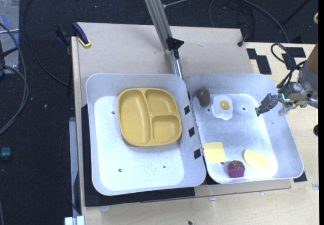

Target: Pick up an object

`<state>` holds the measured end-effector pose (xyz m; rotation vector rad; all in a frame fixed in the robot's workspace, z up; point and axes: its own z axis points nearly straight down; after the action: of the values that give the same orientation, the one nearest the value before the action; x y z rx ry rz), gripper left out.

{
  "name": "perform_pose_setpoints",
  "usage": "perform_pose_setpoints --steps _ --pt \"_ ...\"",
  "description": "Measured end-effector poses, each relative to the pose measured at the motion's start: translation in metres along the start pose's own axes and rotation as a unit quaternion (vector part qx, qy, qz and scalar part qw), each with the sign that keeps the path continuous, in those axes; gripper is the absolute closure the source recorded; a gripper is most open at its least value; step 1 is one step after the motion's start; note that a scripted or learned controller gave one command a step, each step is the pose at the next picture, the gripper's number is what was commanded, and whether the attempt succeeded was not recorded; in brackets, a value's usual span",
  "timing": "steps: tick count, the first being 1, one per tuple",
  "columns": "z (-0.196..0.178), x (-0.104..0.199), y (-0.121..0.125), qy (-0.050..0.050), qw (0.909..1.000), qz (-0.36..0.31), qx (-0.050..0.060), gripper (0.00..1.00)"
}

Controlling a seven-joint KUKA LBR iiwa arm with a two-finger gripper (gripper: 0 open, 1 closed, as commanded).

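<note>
Camera view, looking down on two white bins on a tabletop (pixel 212 42). End effector (pixel 268 102) at right bin's (pixel 283 133) upper right rim, prongs apart, clamped on nothing. Nothing picked yet: fried egg (pixel 223 106) nearest, with brown lump (pixel 203 96), yellow square (pixel 214 151), purple cupcake (pixel 236 168); yellow tray (pixel 150 117) in left bin.

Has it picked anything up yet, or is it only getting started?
Nothing looks picked up yet. The tool sits at the right bin's right edge, with nothing visibly in it. The fried egg toy, brown ball, yellow square and purple cupcake all lie there, awaiting a grasp.
</note>
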<state>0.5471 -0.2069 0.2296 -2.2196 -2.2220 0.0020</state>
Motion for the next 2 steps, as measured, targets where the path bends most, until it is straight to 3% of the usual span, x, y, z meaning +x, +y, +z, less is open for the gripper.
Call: perform_pose_setpoints --steps 1,2 --pt "-0.001 0.000 0.000 0.000 1.0000 0.000 -0.001 0.00" --pt "0.049 0.010 0.001 0.001 1.0000 0.000 0.002 0.00"
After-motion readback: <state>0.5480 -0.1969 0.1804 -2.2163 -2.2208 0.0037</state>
